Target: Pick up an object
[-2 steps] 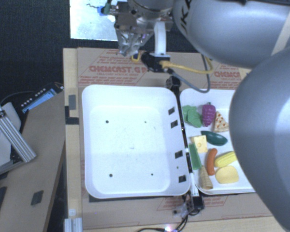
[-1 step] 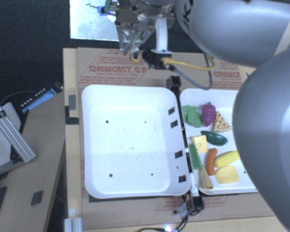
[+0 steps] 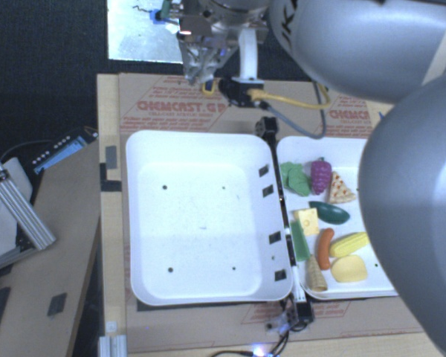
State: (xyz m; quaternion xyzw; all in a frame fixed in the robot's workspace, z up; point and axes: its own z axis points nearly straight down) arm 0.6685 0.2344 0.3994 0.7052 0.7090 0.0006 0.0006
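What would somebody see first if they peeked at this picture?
Probably the huge grey robot arm bulging across the top and right side. Next, the bright pile of toy food in the right white bin: a purple bunch of grapes, an orange carrot and a yellow corn cob. The big left white bin sits beside it.

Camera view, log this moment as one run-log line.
gripper: above bench, beyond left bin | toy food: in right bin | nothing held

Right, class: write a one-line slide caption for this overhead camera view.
Pincer raised beyond the left bin; toy foods clustered in the right bin.
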